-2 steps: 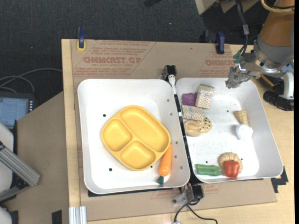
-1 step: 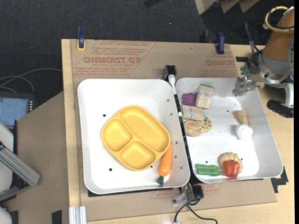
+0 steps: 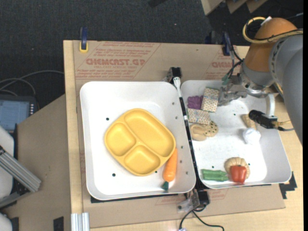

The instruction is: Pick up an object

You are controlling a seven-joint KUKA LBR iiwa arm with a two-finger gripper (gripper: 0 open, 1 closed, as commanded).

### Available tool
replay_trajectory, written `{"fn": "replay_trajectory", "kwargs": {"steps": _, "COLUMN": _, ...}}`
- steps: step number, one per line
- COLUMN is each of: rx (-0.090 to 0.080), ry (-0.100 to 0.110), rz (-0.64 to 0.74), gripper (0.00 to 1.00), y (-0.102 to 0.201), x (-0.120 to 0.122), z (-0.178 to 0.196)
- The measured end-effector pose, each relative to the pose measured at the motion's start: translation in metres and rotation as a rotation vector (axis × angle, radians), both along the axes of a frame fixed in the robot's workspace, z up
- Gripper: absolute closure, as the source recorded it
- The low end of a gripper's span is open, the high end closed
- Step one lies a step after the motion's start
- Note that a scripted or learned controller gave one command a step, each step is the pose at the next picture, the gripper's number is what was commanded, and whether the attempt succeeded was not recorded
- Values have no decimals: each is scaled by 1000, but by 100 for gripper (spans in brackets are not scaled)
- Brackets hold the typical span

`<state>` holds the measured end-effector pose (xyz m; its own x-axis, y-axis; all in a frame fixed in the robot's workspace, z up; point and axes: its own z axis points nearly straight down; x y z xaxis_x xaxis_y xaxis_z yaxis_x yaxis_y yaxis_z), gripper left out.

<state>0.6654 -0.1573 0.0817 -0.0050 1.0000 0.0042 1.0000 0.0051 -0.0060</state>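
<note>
The gripper [image 3: 223, 96] hangs over the far end of the right bin [image 3: 226, 148], farther from the plate [image 3: 139, 141] than anything in the left bin [image 3: 91, 129]. Whether it is released or clenched, I cannot tell. Nothing can be seen held in it.

The left bin holds the yellow three-part plate. A carrot [image 3: 170, 167] lies against the plate's near right edge, leaf end toward the bin's near rim.

In the right bin, a checked block [image 3: 211, 99] lies just beside the gripper, on its plate side. A purple piece [image 3: 195, 101] touches that block, one step nearer the plate. A second checked block [image 3: 198, 115] and a tan cookie [image 3: 203, 130] sit nearer the viewer, along the wall closest to the plate. These three crowd the first block on its plate side and its near side.

Farther from the plate lies a white lump [image 3: 251, 136]. At the near rim are a green piece [image 3: 214, 175], a red pepper [image 3: 239, 173] and a tan bun [image 3: 236, 162], the last two touching.

The checked block lies flat, with its long axis running from the far rim toward the near rim, slightly tilted.
</note>
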Motion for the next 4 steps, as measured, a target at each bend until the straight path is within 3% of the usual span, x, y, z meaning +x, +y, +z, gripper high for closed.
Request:
{"fn": "replay_trajectory", "kwargs": {"steps": 1, "rx": -7, "ry": -15, "rz": -4, "gripper": 100, "y": -11, "x": 3, "z": 53}}
{"fn": "replay_trajectory", "kwargs": {"steps": 2, "rx": -1, "ry": 1, "rz": -1, "gripper": 100, "y": 37, "x": 0, "z": 0}}
{"fn": "replay_trajectory", "kwargs": {"steps": 3, "rx": -6, "ry": -2, "rz": -12, "gripper": 100, "y": -10, "x": -95, "z": 41}}
{"fn": "replay_trajectory", "kwargs": {"steps": 4, "rx": 1, "ry": -2, "rz": 1, "gripper": 100, "y": 66, "x": -128, "z": 58}}
